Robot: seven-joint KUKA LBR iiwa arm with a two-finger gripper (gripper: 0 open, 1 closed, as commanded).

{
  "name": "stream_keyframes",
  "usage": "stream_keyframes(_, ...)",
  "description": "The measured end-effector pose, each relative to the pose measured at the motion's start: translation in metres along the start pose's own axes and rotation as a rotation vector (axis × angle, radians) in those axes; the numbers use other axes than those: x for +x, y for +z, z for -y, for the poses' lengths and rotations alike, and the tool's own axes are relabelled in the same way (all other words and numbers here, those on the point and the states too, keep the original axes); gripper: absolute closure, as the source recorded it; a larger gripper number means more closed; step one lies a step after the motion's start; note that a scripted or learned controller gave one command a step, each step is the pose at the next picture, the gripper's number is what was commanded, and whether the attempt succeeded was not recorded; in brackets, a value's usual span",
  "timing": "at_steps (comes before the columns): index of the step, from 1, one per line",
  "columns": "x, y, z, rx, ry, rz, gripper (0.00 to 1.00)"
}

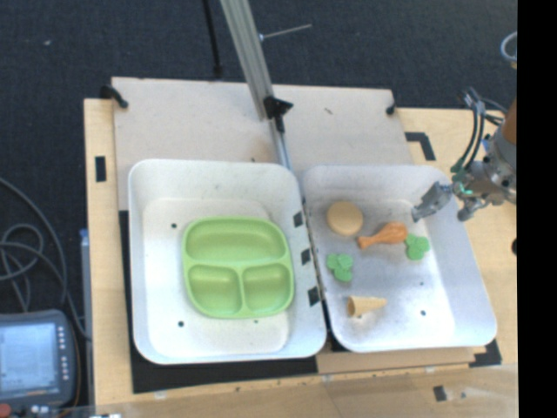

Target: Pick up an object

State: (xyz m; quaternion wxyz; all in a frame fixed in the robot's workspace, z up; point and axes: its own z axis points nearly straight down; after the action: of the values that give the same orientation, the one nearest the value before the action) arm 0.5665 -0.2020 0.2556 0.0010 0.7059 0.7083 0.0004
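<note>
The right bin (452, 307) holds a tan bun (345, 217), an orange drumstick (384, 236), a green broccoli piece (418, 247), another green piece (339, 266) and a small ice-cream cone (365, 305). My gripper (447, 202) hangs over the bin's upper right corner, reaching in from the right edge. Its two fingers stand apart, open, with nothing between them. It is to the upper right of the broccoli piece and the drumstick, apart from both.
The left bin (157, 233) carries a green divided plate (237, 265). A metal pole (248, 46) slants down to the gap between the bins. Grey cables and a small screen (30, 355) lie at the lower left, off the bench.
</note>
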Motion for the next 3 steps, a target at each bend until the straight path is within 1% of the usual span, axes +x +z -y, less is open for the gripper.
stream_keyframes(1,-0.006,0.043,0.002,0.005,0.004,0.001,0.00)
stream_keyframes(2,-0.010,0.105,0.007,0.006,0.004,0.000,0.00)
stream_keyframes(3,-0.011,0.157,0.007,0.004,0.005,0.001,0.00)
